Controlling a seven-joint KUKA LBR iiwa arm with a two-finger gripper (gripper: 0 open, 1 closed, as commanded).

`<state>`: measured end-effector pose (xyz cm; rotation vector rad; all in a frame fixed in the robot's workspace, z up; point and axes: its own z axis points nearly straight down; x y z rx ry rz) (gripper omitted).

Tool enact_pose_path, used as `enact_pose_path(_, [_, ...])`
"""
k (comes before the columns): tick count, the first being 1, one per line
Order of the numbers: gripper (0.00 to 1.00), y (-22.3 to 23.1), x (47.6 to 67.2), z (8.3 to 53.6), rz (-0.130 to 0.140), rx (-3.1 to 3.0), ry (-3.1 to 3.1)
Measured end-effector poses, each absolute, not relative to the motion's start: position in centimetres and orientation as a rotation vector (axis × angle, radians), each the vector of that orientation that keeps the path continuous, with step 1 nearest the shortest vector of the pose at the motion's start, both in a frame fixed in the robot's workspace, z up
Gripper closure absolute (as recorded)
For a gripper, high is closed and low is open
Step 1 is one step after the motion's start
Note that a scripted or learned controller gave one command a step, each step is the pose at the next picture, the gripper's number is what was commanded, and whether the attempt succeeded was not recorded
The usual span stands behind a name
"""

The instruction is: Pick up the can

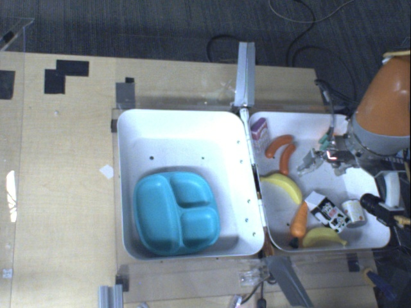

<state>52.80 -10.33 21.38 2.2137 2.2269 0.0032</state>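
A small pale can (354, 212) lies on its side in the right bin (379, 239), near the front right corner, beside a black-and-white box (326, 211). My gripper (307, 165) hangs over the middle of the right bin, pointing left and down. Its fingers are open with nothing between them. It sits up and to the left of the can, well apart from it, and just right of two red sausages (283, 151). The orange-banded arm (385, 108) covers the bin's far right corner.
The right bin also holds a purple-and-white container (259, 129), a yellow banana (286, 185), a carrot (299, 219) and a second banana (322, 237). A blue divided tray (176, 212) lies in the left bin (180, 124). A metal divider post (245, 76) stands between the bins.
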Motion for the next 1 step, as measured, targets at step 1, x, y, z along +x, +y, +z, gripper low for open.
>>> enact_pose_path(1, [0.0,-13.4,49.59,9.52,0.006,2.425,1.99])
